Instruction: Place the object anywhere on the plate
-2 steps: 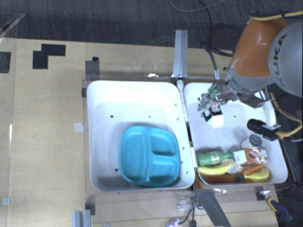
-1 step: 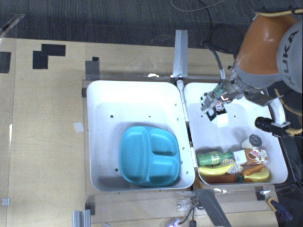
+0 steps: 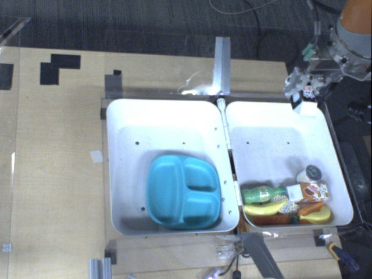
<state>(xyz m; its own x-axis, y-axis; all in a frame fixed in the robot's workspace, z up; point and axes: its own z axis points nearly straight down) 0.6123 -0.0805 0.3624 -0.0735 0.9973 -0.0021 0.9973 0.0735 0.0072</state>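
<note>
A blue divided plate point(image 3: 184, 192) lies in the left bin point(image 3: 133, 127), toward its front. The right bin point(image 3: 273, 132) holds a heap of toy food at its front edge: a green bottle point(image 3: 263, 195), a yellow banana point(image 3: 267, 209), a small carton point(image 3: 314, 190) and a bottle with a dark cap point(image 3: 311, 173). My gripper point(image 3: 303, 89) hangs above the back right corner of the right bin, well away from the heap and from the plate. Nothing shows between its fingers.
A metal post point(image 3: 222, 65) stands behind the divider between the two bins. Cables point(image 3: 256, 4) lie on the dark floor at the back. The wooden bench point(image 3: 52, 156) stretches to the left of the bins.
</note>
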